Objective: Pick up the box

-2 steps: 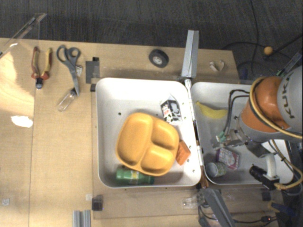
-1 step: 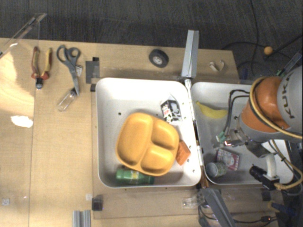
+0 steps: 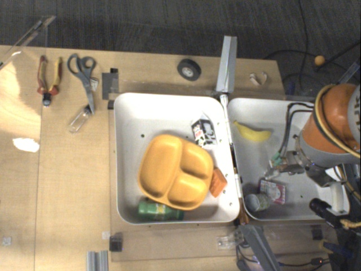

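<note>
A small pink and white box (image 3: 274,191) lies flat near the front of the right bin (image 3: 254,114). My gripper (image 3: 284,165) hangs just behind and above it, on the grey arm with the orange band (image 3: 333,123) coming in from the right. Nothing shows held in the gripper. The box rests on the bin floor, apart from the gripper.
A grey can (image 3: 256,202) lies against the box's front left. A yellow banana (image 3: 252,132) lies at the back of the right bin. The left bin (image 3: 127,151) holds a yellow divided plate (image 3: 176,171), a green can (image 3: 159,210), an orange item (image 3: 218,183) and a black-and-white packet (image 3: 203,131).
</note>
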Controlling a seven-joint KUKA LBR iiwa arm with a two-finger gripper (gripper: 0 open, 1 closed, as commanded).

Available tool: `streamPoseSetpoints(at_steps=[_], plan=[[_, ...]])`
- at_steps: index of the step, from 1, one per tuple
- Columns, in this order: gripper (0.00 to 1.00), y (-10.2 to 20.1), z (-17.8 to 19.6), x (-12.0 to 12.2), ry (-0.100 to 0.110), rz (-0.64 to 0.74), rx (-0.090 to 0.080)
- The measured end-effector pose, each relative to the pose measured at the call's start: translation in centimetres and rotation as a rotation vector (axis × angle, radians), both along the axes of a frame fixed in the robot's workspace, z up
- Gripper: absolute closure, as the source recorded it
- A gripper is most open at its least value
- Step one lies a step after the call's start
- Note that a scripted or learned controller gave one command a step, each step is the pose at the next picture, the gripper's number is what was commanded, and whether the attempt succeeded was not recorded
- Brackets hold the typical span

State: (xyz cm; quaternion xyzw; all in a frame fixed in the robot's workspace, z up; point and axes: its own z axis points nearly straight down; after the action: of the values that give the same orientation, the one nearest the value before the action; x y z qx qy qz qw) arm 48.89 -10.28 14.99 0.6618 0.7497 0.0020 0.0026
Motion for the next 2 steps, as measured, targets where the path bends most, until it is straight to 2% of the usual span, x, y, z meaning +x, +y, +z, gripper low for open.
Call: streamPoseSetpoints(at_steps=[1, 2], plan=[[0.00, 0.6, -3.4, -0.1, 0.003, 0.041, 0.000], [0.00, 1.0, -5.0, 0.5, -0.018, -0.219, 0.002]])
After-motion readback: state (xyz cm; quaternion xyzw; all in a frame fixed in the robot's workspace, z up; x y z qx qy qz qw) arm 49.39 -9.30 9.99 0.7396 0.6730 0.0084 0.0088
